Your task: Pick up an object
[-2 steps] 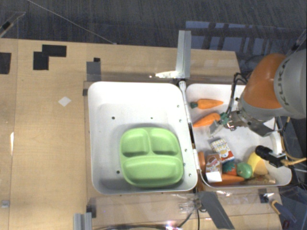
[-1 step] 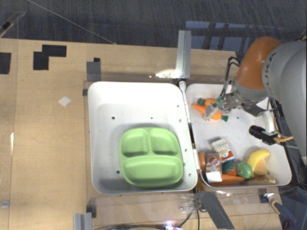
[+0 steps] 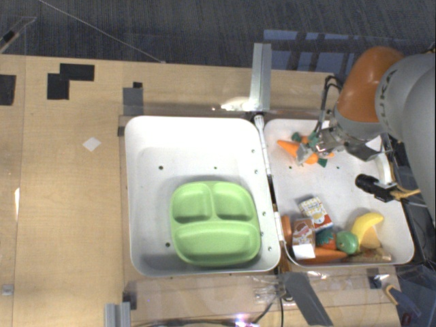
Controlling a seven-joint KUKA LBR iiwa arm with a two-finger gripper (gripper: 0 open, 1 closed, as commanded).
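Arm [image 3: 409, 94]: bulky grey casing, rounded orange band [image 3: 364, 80] above wrist, thin black cable looping beside it.

Robot lab: bench [image 3: 61, 182], white bins [image 3: 146, 182]

Wooden bench [image 3: 61, 203] — pale, with black patches at far-left corner. Two shallow white bins sit directly on it, side by side (edges touching): left bin [image 3: 146, 182] and right bin [image 3: 402, 247] — metal bracket [image 3: 261, 73] behind their junction.
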